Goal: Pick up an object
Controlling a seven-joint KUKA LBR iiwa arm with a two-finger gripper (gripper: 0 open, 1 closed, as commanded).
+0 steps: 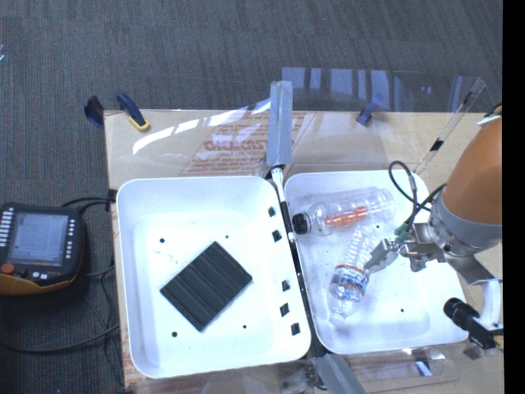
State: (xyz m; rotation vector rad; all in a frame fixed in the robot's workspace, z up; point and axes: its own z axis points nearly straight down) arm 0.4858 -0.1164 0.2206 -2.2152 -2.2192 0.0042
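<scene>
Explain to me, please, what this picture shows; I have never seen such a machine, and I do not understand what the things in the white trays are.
One camera looks down from above at a slant on a wooden bench. The grey machine with an orange band entering from the picture's right is a robot arm. At its end sits a two-finger metal gripper, a kind of mechanical hand. It is low in the right shallow white bin, close to a small crushed clear plastic bottle with a blue label; I cannot tell whether it holds it. A larger clear plastic bottle with a black cap lies beside it. The left white bin holds a flat black ribbed square pad. The device on the floor at the left is a handheld control screen.
</scene>
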